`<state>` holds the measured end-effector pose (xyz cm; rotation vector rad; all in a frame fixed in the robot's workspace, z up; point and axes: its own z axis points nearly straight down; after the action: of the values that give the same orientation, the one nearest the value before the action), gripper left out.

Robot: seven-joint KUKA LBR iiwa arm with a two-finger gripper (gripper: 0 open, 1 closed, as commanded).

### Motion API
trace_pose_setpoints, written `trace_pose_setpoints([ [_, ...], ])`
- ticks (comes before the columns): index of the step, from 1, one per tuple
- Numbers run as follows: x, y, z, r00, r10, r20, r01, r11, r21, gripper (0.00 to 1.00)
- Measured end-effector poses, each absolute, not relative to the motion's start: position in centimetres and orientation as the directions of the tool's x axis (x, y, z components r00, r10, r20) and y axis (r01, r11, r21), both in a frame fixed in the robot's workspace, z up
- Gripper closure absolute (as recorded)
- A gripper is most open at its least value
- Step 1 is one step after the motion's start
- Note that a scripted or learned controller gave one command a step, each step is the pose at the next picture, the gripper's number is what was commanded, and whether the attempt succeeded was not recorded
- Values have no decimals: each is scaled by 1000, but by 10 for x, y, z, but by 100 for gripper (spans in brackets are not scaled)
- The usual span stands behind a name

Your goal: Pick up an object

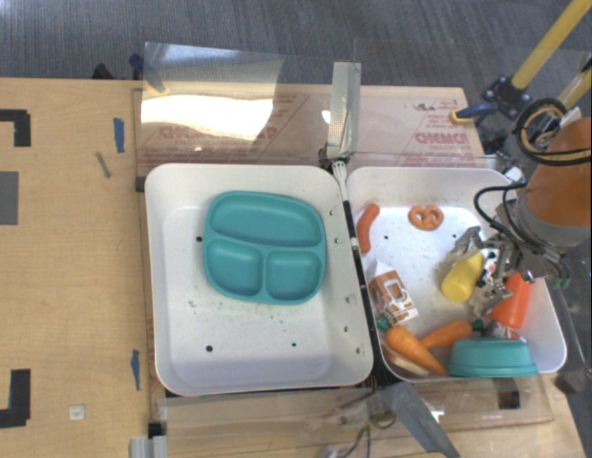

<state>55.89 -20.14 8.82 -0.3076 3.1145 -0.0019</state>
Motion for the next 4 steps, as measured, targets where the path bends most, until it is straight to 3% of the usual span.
trace_pose_setpoints([
  [1, 563, -201, 99, -981, -195, -22, -195, 981, -5, 100],
  [2, 524, -145, 90, -869, -495, -11, -495, 869, -8, 100],
  [3, 519, -194, 177, -647, -762, -5, -762, 647, -6, 100],
  [4, 527, -209, 123, -607, -795, -11, -795, 607, -9, 100],
])
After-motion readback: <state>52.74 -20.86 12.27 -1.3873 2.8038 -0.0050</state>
